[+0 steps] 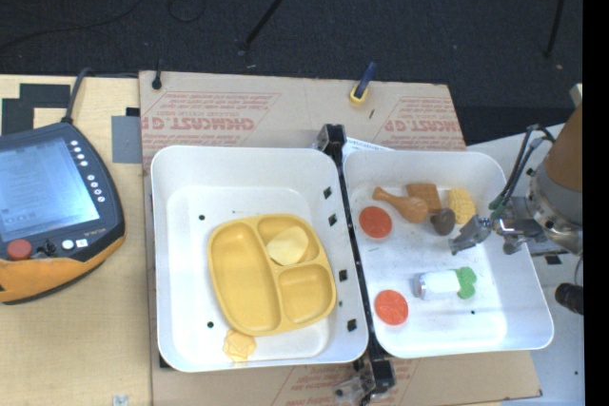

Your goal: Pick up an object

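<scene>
The right bin [519, 319] holds several toy foods. A brown drumstick [409, 202], a yellow corn cob [462, 202] and a small dark lump [442, 222] lie near its back. Two red discs lie at the left, one [375, 222] farther back and one [391, 306] nearer the front. A white and green piece [445, 283] lies in the middle. My gripper [473, 235] hangs over the bin's right half, just right of the dark lump and above the white and green piece. Nothing shows in its grasp.
The left bin [181, 204] bears a yellow divided tray [249, 285] with a pale chip [287, 247] in one section. A small yellow piece [240, 346] lies at the bin's front. A teach pendant [52, 204] rests on the bench to the far left.
</scene>
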Controlling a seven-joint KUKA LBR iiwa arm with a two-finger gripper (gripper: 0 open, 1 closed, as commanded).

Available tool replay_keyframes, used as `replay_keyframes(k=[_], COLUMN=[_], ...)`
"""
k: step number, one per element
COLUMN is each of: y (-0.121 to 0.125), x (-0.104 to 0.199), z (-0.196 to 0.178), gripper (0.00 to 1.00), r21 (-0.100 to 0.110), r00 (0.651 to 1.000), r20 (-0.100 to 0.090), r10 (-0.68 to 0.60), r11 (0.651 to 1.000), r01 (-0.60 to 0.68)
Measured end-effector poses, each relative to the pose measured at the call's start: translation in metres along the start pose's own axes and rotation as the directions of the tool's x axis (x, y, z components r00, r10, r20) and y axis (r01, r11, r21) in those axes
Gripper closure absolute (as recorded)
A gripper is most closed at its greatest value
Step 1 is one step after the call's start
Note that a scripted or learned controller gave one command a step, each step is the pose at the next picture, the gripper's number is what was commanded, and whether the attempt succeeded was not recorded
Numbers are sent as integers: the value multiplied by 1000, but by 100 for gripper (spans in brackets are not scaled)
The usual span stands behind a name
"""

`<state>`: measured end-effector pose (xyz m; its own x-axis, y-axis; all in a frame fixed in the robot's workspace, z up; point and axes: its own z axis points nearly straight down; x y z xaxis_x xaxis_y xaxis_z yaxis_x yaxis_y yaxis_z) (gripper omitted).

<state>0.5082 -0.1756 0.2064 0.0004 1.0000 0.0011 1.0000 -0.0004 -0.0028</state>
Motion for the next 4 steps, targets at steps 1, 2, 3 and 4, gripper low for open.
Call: replay_keyframes(k=[1, 2, 3, 4], y=[-32, -29, -30, -32], x=[78, 74, 157, 216], z=[100, 85, -46, -147], gripper=[0, 100, 100, 100], r21=[-6, -11, -12, -12], r00=[1000, 1000, 1000, 1000], r20=[4, 3, -2, -2], r10=[-3, 6, -10, -8], r11=[1000, 1000, 1000, 1000], r01=[3, -6, 10, 8])
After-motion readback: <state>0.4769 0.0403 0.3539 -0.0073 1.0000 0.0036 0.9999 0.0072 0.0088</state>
